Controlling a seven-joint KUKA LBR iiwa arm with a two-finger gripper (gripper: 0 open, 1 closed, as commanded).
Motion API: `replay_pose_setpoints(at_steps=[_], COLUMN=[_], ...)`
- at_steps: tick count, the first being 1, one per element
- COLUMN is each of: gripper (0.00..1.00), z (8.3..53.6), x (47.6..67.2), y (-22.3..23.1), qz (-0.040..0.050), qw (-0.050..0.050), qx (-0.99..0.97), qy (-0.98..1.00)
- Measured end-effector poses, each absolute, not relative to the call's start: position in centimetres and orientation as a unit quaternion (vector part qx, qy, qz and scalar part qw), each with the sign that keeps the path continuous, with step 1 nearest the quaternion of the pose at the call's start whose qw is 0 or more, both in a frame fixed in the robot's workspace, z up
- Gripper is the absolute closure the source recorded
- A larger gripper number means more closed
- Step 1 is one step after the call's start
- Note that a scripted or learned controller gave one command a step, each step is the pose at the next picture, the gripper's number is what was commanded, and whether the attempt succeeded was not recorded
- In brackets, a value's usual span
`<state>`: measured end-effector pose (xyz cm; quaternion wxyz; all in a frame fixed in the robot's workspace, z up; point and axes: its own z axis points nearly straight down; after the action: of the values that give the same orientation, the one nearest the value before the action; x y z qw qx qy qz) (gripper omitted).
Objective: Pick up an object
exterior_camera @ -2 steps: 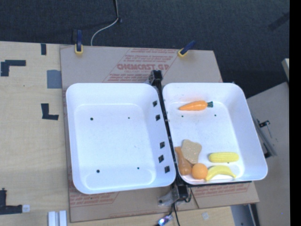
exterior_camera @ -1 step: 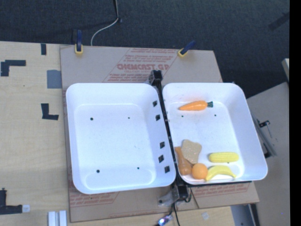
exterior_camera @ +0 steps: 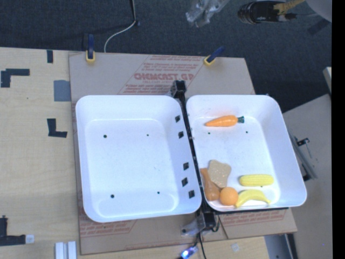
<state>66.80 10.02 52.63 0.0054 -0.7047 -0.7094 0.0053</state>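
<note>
The right bin [exterior_camera: 280,144] holds an orange carrot [exterior_camera: 222,121] near its far side. At its near edge lie a tan bread slice [exterior_camera: 219,172], an orange sausage-like piece [exterior_camera: 209,186], a round orange [exterior_camera: 228,196], a corn cob [exterior_camera: 256,180] and a banana [exterior_camera: 252,198]. My gripper [exterior_camera: 204,11] hangs high above the bench at the top of the view, well beyond the bins' far edge, blurred, with nothing seen in it.
The left bin [exterior_camera: 86,144] stands next to the right one on a cardboard sheet [exterior_camera: 161,74] held by clips. A white cable [exterior_camera: 121,31] runs over the dark floor at the back. Wooden bench surface [exterior_camera: 32,144] lies to the left.
</note>
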Motion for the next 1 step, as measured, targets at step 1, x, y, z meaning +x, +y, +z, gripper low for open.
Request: replay_pose_setpoints(at_steps=[1], gripper=[1.00], z=[54.42], x=[66.83], y=[9.70], qz=[0.0009], qw=[0.001], qx=[-0.706], qy=[-0.709])
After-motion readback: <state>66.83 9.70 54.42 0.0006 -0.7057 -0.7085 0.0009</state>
